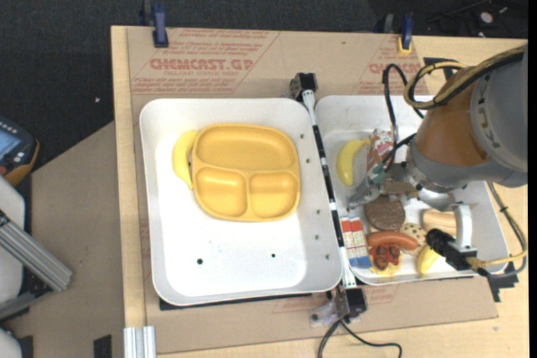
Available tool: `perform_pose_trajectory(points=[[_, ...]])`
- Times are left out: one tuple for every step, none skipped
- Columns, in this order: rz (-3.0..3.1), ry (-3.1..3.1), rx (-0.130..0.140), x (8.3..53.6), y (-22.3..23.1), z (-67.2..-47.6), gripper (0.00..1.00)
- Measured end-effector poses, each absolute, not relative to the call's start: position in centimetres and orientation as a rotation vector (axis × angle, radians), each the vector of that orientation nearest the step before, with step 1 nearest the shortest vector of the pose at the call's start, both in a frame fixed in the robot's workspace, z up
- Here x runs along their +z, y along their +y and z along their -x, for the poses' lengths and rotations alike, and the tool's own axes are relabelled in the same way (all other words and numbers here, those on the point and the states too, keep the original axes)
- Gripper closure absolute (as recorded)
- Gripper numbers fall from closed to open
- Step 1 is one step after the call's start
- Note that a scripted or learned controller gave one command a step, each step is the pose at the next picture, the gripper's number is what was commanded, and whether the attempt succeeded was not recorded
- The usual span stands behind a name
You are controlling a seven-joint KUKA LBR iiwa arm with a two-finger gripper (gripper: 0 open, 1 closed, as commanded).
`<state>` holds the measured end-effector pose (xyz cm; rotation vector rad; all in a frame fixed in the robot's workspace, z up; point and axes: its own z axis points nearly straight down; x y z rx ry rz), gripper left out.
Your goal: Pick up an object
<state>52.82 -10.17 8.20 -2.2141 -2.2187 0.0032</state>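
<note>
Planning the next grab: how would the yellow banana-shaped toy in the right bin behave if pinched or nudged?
The yellow banana-shaped toy looks like smooth moulded plastic, so probably stiff, light and somewhat slippery. Its curved, rounded body may rock or pivot if pushed. It lies near the right bin's left wall, possibly limiting room on that side.

Landmark: the divider (323,172) where the two bins meet on the counter (210,63). Left of it, the left bin (168,256) holds a sectioned tray (246,170) toward its far half, with a flat plate (182,155) tucked under the tray's left edge. Right of the divider, the right bin (336,109) holds a banana (349,160) just beside it, a small box (353,236) at its near end, a round puck (387,213) and a hot dog (392,243) further right, with the arm (470,130) over that bin.
</note>
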Motion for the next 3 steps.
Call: perform_pose_trajectory(points=[[2.225, -2.222, 0.003, 8.6, -18.1, -59.9, 0.0], [2.216, -2.234, -0.008, 8.5, -9.5, -65.5, 0.0], [2.224, -2.23, -0.005, 9.7, -10.1, -65.4, 1.0]])
